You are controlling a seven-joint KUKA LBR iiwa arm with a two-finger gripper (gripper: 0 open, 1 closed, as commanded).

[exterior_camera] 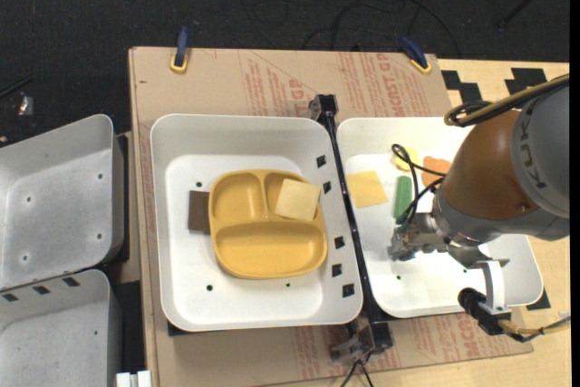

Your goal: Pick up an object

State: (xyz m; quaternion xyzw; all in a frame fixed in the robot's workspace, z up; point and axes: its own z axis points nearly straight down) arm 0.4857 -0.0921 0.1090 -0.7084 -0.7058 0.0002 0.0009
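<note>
My gripper point(405, 246) hangs low over the right bin point(381, 296), near the middle of its floor, under the orange-banded wrist point(494, 168). Just up and left of it lies a flat yellow square point(367, 189). A green stick point(401, 197) lies just above the gripper, partly behind the arm. An orange piece point(435, 166) and a small yellow piece point(401, 160) show further back, at the arm's edge. In the left bin point(181, 285) a yellow divided plate point(263, 251) carries a pale cream block point(296, 199). A brown block point(198, 210) sits at the plate's left side.
The arm's bulk covers the right half of the right bin. A black divider point(343, 213) runs between the two bins. Two grey-white trays point(54, 195) lie off the bench to the left. Cardboard point(272, 82) lines the bench under the bins.
</note>
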